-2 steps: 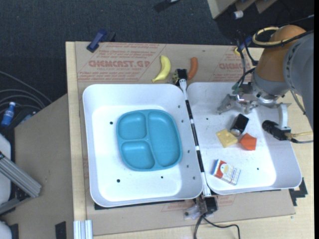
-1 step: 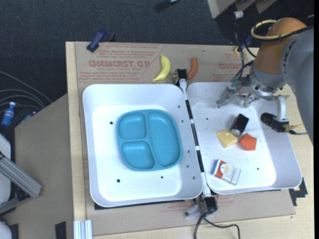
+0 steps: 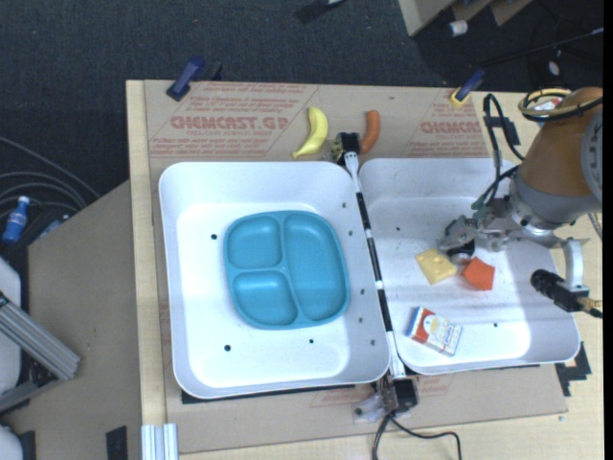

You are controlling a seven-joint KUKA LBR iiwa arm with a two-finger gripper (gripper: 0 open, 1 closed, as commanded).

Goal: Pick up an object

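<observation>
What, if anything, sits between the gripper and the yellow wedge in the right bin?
Nothing visible. The gripper hangs just above and to the right of the yellow wedge, with bare bin floor between them. The orange block lies off to the wedge's right, the small carton nearer the camera.

Robotics lab — bench [image 3: 239, 113], bins [image 3: 192, 218], loose cables [image 3: 57, 175]

The arm [image 3: 565, 161] enters from the right edge — grey body, orange band above the wrist — and bends down and leftward. Its wrist is tilted toward the left, carrying the claw [image 3: 464, 238] low and pointing left and down; the claw's dark metal parts cluster together — finger spacing is unclear.
</observation>
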